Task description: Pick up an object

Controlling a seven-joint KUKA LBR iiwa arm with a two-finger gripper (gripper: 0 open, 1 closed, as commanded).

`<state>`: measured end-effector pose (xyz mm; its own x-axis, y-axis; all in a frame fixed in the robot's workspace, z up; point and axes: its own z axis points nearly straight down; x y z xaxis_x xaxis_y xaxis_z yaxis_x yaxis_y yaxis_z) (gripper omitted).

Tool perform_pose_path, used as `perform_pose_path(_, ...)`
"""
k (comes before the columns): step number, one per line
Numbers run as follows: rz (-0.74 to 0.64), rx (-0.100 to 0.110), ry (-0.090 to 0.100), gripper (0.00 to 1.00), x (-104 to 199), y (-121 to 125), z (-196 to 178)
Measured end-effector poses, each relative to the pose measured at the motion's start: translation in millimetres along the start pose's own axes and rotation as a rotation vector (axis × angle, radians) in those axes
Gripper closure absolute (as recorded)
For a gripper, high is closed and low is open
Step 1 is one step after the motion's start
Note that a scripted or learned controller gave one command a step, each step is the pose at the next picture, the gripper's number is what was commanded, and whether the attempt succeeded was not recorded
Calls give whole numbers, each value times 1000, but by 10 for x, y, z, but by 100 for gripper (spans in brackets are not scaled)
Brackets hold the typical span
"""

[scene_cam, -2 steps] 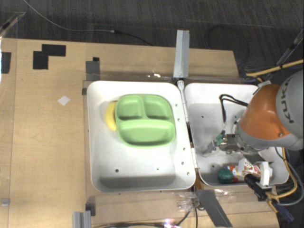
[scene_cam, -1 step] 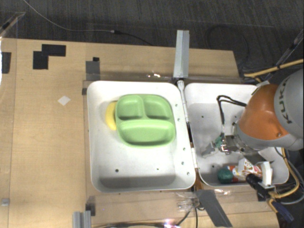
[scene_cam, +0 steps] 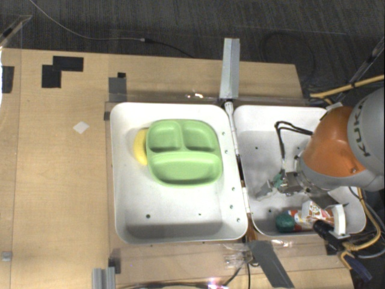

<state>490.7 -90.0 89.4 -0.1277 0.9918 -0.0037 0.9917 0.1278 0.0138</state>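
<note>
Hanging low over the right bin (scene_cam: pixel 264 131), the gripper (scene_cam: pixel 281 184) is sitting just above-left of a small green object (scene_cam: pixel 284 223); its grasp state is impossible to tell.

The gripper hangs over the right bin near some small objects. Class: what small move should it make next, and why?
Probably a short shift toward the near edge, then a descent. The gripper sits above bare floor of the right bin, while the green object and the red-and-white packet lie closer to the bin's near edge, so it is not yet over either.
</note>
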Motion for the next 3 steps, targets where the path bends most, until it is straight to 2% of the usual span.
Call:
perform_pose_path(1,-475,-1,-2,0,-43,1,-2)
perform_pose_path(2,-514,2,1,0,-57,113,1)
perform_pose_path(3,-479,6,4,0,383,42,-964)
